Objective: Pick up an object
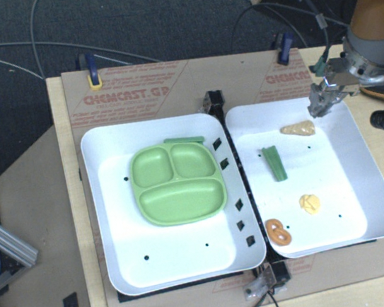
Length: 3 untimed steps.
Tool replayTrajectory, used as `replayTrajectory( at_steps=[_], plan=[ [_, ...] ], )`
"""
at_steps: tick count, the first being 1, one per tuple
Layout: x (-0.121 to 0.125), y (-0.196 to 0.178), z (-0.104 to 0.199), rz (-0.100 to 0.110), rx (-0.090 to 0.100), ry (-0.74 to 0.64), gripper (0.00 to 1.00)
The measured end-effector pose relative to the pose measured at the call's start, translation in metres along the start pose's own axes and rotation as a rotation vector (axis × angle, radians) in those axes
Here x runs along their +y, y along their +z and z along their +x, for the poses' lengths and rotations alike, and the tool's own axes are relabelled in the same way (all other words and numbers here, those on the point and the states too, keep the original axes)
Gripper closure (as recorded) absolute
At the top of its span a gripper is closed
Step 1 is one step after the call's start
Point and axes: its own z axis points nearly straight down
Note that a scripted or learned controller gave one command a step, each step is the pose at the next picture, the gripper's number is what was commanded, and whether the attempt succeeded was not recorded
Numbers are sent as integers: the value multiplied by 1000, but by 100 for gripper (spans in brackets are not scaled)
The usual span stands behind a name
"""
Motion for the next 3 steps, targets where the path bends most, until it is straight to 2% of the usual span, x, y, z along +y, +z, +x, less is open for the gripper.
replayTrajectory(
  at_steps=[1,2,3],
  plan=[
    [-15,-3,46,0,0,2,100],
    [-17,-4,95,-1,0,0,100],
    [-38,8,146,2,0,1,100]
  ],
)
